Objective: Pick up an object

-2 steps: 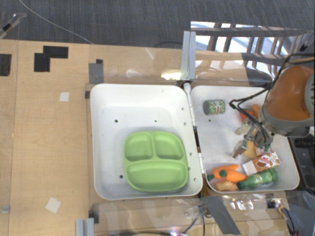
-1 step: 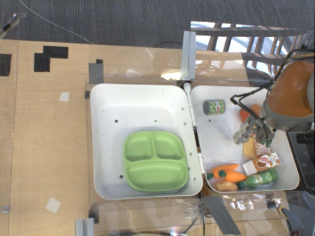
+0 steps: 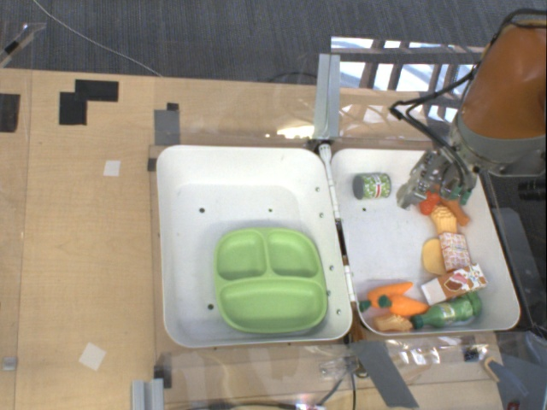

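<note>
From the overhead camera view: grey two-finger gripper [image 3: 425, 188] low in the right shallow white bin [image 3: 385, 237], at the upper end of a cluster of toy foods, just beside a small orange-and-red plastic piece [image 3: 440, 202] and a yellow corn-like toy [image 3: 444, 220]. Spread of the pincer impossible to tell; nothing visibly held. Small green-labelled can [image 3: 372, 185] apart to the left. Likely trouble: crowded pieces nudged aside, or two pinched together and dropped. Green divided plate [image 3: 269, 281] in the left bin [image 3: 248, 178].
</note>
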`<state>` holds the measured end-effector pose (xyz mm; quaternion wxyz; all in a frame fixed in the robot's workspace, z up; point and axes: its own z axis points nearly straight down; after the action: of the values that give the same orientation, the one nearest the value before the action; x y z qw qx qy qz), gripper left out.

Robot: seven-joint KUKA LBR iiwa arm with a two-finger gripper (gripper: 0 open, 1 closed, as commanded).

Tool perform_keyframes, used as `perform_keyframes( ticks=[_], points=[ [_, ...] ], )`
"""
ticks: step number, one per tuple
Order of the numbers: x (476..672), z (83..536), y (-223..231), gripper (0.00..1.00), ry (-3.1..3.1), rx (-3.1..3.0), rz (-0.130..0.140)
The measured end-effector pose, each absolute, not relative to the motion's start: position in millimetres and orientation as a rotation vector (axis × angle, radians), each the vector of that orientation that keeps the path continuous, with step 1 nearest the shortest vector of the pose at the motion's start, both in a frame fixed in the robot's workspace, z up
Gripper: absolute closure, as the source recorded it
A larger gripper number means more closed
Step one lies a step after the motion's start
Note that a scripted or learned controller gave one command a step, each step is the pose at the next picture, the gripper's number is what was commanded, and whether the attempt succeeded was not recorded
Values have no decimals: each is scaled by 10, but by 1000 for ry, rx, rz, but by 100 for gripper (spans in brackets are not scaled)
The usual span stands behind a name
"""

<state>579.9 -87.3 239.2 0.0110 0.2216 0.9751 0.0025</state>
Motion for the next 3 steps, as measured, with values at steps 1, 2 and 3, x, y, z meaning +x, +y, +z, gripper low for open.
perform_keyframes(
  ticks=[1, 2, 3],
  points=[
    [6081, 2590, -614, 100, 3034, 774, 4],
    [6538, 3388, -548, 100, 2986, 930, 6],
    [6234, 2548, -223, 100, 3020, 855, 3]
  ],
)
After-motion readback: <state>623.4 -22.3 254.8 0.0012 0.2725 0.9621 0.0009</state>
